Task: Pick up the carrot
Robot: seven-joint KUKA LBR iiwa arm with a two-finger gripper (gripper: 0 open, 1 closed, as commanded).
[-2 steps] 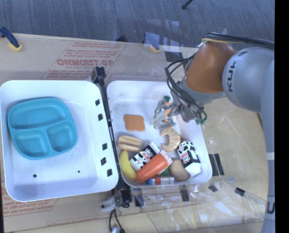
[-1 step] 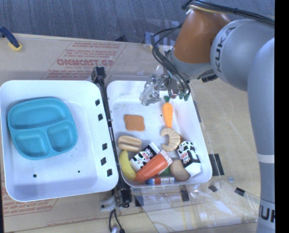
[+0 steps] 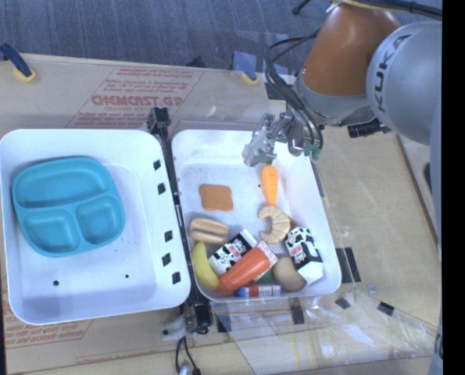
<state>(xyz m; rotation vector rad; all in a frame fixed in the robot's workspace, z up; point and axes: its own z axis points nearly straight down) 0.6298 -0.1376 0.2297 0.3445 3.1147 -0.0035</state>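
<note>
In the camera view, the claw (image 3: 261, 148) hangs with its fingers apart and clamped on nothing, the carrot (image 3: 270, 184) lies just below it in the right bin (image 3: 187, 148), unlifted, so the closing and lifting steps remain to be done.

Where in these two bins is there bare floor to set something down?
Left bin: bare floor right of and below the blue divided plate. Right bin: a bare patch at its upper left, above the brown toast piece, left of the carrot and hand. Its lower half is crowded, from the croissant down.
</note>
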